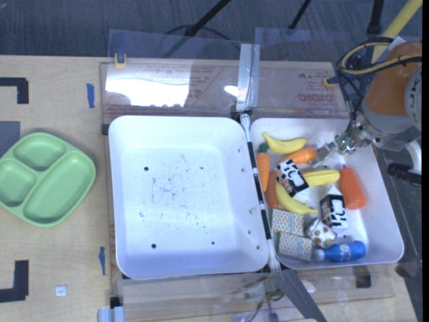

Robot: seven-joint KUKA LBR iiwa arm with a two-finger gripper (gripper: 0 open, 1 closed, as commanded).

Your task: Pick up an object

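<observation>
Overhead, metal hand (340, 144), grip unclear, hovers by curved yellow banana (284, 142)

**Wooden bench with two bins and a green plate**

The light wooden bench (60, 260) bears two shallow white bins side by side. The left bin (120, 180) sits near the middle; the right bin (385, 220) touches it along a shared edge. A green divided plate (45, 178) lies on the bench well to the left of them. Strips of blue tape (90, 94) and black angular markings (19, 89) sit on the wood.
</observation>
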